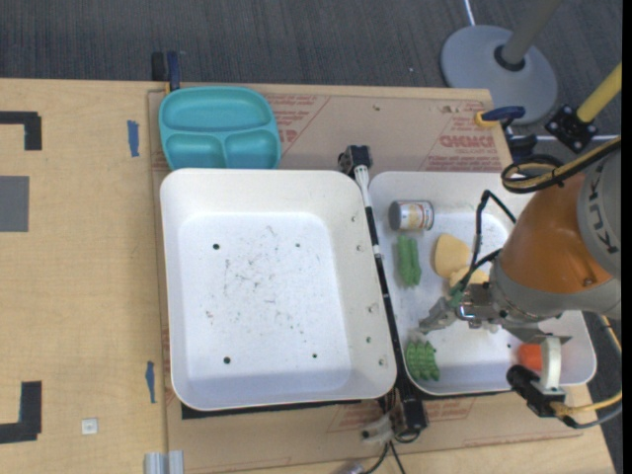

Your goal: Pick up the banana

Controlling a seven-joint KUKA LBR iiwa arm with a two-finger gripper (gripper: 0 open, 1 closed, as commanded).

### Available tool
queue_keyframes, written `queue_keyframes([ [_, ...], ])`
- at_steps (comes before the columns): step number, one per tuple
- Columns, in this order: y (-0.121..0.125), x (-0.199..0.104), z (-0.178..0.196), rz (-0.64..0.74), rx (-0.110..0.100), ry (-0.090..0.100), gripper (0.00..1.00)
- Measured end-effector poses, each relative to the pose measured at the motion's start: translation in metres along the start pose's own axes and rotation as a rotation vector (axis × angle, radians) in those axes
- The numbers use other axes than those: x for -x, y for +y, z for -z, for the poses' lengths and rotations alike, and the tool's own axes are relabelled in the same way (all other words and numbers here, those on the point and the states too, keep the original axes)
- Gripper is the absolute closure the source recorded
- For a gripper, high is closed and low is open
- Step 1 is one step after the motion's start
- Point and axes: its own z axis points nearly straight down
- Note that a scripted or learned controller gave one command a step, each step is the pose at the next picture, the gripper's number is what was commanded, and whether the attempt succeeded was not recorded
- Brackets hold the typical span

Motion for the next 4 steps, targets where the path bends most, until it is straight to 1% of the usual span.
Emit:
queue_keyframes([
  [3, 0.000, 0.000, 0.000, 0.000, 0.000, 0.000, 0.00],
  [4, 0.060, -0.035, 0.093, -0.691, 0.001, 0.000, 0.00],
])
